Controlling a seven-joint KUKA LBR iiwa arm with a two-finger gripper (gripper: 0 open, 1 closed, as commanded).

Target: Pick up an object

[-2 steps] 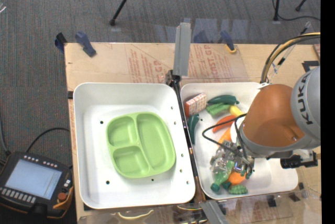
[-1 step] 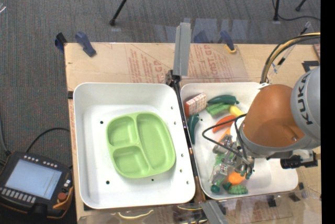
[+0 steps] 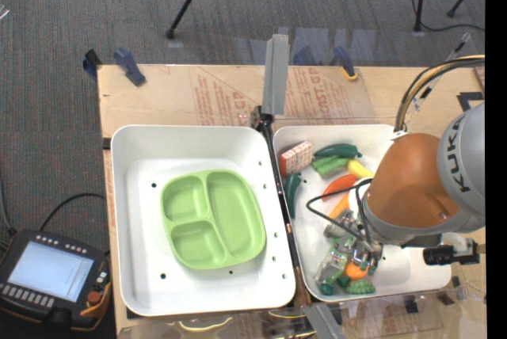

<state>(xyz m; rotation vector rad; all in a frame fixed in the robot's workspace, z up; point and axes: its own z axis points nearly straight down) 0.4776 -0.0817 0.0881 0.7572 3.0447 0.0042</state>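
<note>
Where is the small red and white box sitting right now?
The small red and white box lies in the right white bin, near its far-left corner, beside the bins' divider and just left of the dark green pepper-shaped toy.

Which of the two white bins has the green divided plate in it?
The left bin. The green three-compartment plate lies flat in its middle. The right bin instead holds a scatter of small toy foods, with the gripper lowered among them.

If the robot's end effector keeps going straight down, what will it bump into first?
Probably the orange toy and green toy right beneath the end effector in the right bin. Depth is hard to judge from above.
</note>
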